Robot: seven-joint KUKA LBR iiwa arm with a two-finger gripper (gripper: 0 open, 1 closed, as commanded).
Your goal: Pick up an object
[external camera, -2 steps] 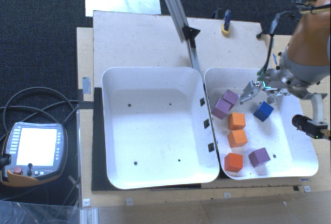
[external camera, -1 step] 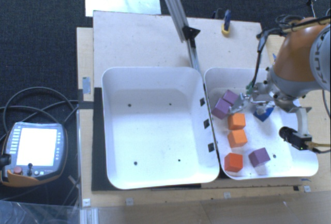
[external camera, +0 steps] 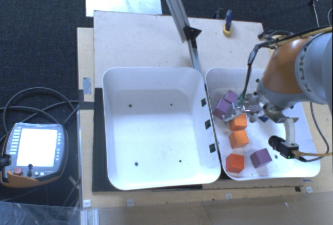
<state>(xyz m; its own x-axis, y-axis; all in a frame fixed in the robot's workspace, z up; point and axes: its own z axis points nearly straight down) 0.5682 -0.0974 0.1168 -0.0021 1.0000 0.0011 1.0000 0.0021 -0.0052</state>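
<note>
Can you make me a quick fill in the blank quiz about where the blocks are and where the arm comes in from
1. All the blocks lie in the ____ bin as the camera sees it.
2. The number of orange blocks in that bin is ____.
3. The purple block nearest the camera lies beside the nearest ____ block.
4. The arm reaches in from the view's ____ side.

Missing words: right; three; orange; right
</note>
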